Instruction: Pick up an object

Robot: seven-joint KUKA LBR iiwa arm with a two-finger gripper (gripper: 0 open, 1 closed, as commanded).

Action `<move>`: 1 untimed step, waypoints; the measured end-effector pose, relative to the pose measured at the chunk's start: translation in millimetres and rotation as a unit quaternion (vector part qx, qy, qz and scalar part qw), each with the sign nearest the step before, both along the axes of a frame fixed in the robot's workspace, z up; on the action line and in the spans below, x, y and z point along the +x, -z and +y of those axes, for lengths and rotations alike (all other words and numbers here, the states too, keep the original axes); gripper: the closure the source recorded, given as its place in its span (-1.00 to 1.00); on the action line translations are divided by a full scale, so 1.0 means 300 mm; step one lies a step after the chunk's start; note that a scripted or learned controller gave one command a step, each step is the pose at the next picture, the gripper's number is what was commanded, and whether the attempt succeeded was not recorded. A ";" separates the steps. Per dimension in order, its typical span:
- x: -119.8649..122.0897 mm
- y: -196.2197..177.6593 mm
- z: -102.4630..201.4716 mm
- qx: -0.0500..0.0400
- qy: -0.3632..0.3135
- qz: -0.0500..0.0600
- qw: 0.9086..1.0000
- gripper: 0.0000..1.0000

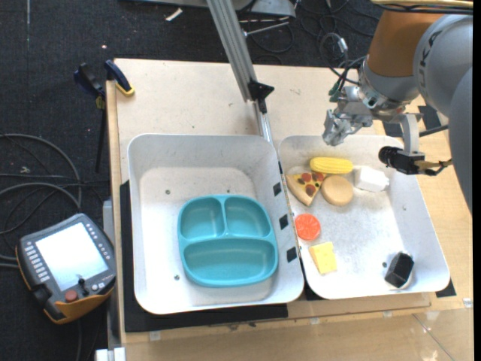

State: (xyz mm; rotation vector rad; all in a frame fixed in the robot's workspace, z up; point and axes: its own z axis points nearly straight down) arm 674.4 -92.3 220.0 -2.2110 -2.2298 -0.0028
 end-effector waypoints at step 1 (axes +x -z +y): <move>-0.002 0.024 0.180 0.000 0.000 0.001 1.000 1.00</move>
